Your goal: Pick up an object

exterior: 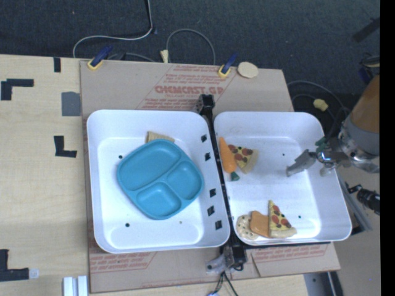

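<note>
In the right bin (308,126), an orange carrot (226,157) and a pizza slice (243,158) lie against the left wall. A second pizza slice (279,221) rests on a round tan cookie (250,225) near the front edge. My gripper (307,169) hangs over the right side of this bin, open, with nothing between its fingers (299,164). It is well to the right of the carrot and above the front pizza slice in the view. The left bin (99,165) holds a blue divided plate (161,178) with a tan piece (158,137) peeking out behind it.
The bins stand on a cardboard sheet (179,88) clamped at the back. A black divider (213,165) runs between the bins. Cables (148,17) lie on the dark floor behind, and a small round tan disc (248,70) sits on the cardboard's back right.
</note>
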